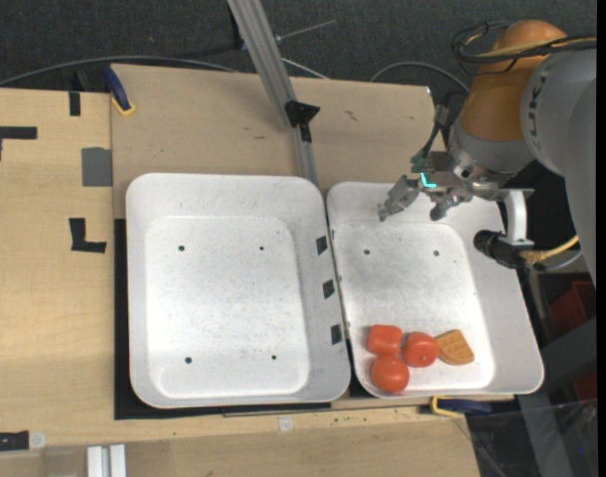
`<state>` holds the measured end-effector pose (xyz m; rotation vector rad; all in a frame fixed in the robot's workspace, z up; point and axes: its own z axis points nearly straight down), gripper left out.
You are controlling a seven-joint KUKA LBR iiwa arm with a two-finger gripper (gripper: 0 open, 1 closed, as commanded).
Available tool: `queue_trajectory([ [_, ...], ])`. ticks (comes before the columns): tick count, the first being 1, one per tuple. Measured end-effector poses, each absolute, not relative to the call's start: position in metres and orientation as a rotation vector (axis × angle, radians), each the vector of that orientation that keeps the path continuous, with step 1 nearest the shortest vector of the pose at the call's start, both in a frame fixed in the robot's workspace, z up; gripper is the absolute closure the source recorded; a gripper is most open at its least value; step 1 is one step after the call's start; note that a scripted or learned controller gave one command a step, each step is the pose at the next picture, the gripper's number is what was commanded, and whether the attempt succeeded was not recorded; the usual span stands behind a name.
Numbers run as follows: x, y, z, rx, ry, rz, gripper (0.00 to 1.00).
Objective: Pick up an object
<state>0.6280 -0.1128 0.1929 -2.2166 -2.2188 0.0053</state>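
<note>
Wooden desk [204, 117] under both bins, dark floor behind it, black tape marks on the lighter panel at left. A grey metal pole [268, 63] slants in from the top and ends at a black clamp near where the two bins meet.

Left bin [224, 192]: white, shallow, speckled floor, a few small dark holes in the bottom.

Right bin [502, 286]: same type, sits just beside the left one, black clips along the shared edge. Objects are all bunched at its near edge:
- three red tomato-like pieces [400, 354], rounded, touching each other. One at left, one just right of it, one below them against the bin's near wall.
- orange biscuit-like piece [455, 347], touching the right-hand red one, close to the bin's near right corner.

Arm comes in from the right, orange band visible above the grey wrist, cables looped on top. Claw [420, 202] is over the far edge of the right bin, well apart from the objects. Fingers [394, 203] are spread, released, nothing between them. Small teal light glows at the claw base.

A black-and-white fitting [507, 237] with a yellowish cable sits by the right bin's right rim, below the wrist.
</note>
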Motion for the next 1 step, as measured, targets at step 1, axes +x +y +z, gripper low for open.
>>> queue_trajectory([
  [1, 0.629, -0.113, 0.1954, -2.218, -2.223, 0.002, 0.0],
])
